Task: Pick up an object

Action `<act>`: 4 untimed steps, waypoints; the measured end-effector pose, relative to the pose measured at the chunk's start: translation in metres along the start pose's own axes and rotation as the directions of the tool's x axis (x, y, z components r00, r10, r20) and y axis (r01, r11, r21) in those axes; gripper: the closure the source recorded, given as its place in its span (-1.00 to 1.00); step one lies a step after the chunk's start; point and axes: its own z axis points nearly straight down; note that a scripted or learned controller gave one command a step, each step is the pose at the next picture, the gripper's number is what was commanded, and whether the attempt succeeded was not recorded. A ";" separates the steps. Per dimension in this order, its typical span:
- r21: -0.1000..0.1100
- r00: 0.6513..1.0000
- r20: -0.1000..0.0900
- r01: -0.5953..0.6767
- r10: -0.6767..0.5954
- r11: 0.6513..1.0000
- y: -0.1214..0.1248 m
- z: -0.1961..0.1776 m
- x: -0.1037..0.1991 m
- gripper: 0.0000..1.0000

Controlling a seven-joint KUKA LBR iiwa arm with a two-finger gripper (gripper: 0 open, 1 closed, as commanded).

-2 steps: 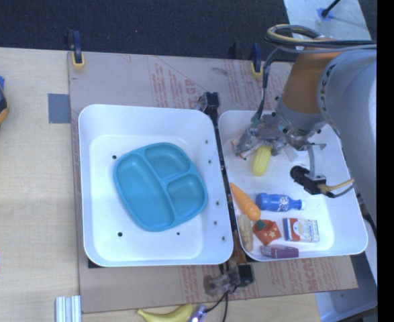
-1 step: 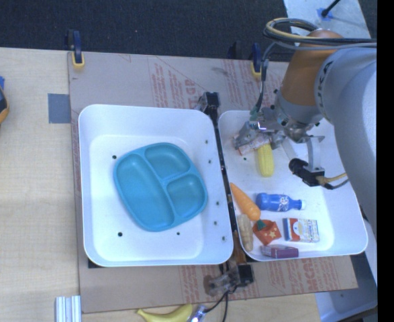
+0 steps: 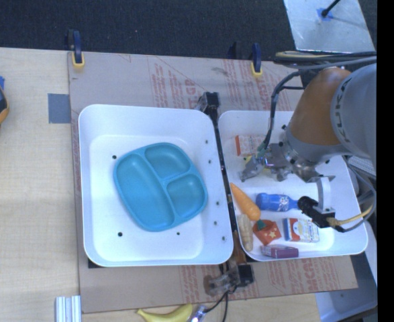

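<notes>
Gripper: the gripper [image 3: 264,165] hangs low over the upper left part of the right bin; whether it is open or closed cannot be told from this angle, and nothing can be seen in it.
Arm: the grey arm [image 3: 344,119] with its orange band reaches in from the right edge, covering the upper right of that bin.
Right bin: a shallow white bin [image 3: 358,245] holding several small things.
Objects nearest the gripper: an orange carrot [image 3: 245,202] lies below it, near the bin's left wall; a blue bottle [image 3: 274,201] lies on its side just right of the carrot.
Objects along the near edge: a small red carton [image 3: 266,232], a white packet [image 3: 300,230], and a purple item [image 3: 279,251], close together.
Left bin: a white bin [image 3: 96,180] touching the right one, holding a blue divided plate [image 3: 160,186] with three compartments.
Bench: a banana [image 3: 165,312] lies at the bottom edge, outside both bins.
</notes>
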 end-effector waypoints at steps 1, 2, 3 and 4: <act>0.000 1.000 -0.001 0.000 0.000 1.000 -0.072 0.001 -0.007 -1.00; -0.003 1.000 0.000 0.000 0.000 1.000 -0.049 0.000 -0.012 -1.00; -0.003 1.000 -0.001 -0.001 0.001 1.000 0.013 -0.001 0.001 -1.00; -0.003 1.000 0.000 -0.001 0.001 1.000 0.077 -0.001 0.006 -1.00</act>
